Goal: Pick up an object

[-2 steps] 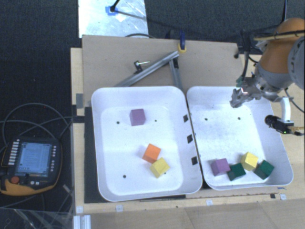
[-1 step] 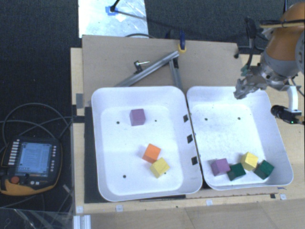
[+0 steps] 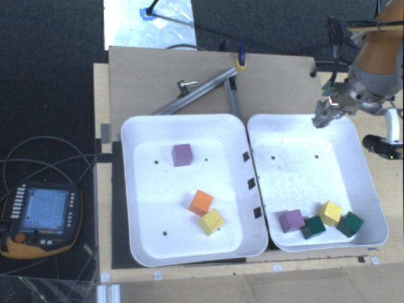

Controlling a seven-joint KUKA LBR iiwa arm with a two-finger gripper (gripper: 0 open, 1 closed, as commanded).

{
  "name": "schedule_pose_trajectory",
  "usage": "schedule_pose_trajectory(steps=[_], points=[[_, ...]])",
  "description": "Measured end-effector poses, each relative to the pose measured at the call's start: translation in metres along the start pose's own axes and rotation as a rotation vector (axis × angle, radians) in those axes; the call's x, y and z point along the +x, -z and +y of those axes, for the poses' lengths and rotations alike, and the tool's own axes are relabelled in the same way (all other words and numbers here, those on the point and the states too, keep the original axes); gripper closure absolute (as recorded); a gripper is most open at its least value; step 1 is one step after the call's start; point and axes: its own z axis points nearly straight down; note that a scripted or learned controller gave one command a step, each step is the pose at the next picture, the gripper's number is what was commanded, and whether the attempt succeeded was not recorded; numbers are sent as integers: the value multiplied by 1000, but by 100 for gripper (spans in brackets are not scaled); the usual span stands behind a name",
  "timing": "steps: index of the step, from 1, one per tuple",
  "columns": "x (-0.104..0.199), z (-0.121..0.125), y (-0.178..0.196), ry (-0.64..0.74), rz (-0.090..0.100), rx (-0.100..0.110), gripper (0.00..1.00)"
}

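White plastic walls are my first worry: my gripper [image 3: 322, 120] hangs over the far rim of the right-hand shallow white bin [image 3: 363, 163], and how far it is open I cannot tell from this slanted look, though I see nothing in it. Coming straight down here would likely strike the rim or close on bare floor.

The blocks in this bin sit crowded along the near wall: a small purple cube [image 3: 291, 220], a dark green cube [image 3: 312, 227], a yellow cube [image 3: 330, 213] and a second dark green cube [image 3: 350, 223], some touching. Closing on one could nudge its neighbours or pinch two together. Being cubes, none has a long axis; each lies turned at its own angle to the bin walls, the yellow one clearly skewed.
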Motion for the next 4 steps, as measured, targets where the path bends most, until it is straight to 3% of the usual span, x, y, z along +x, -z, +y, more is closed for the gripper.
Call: schedule_pose_trajectory(steps=[2,4], points=[[104,-24,-1,5,3,5,100],[202,-62,3,5,3,5,100]])
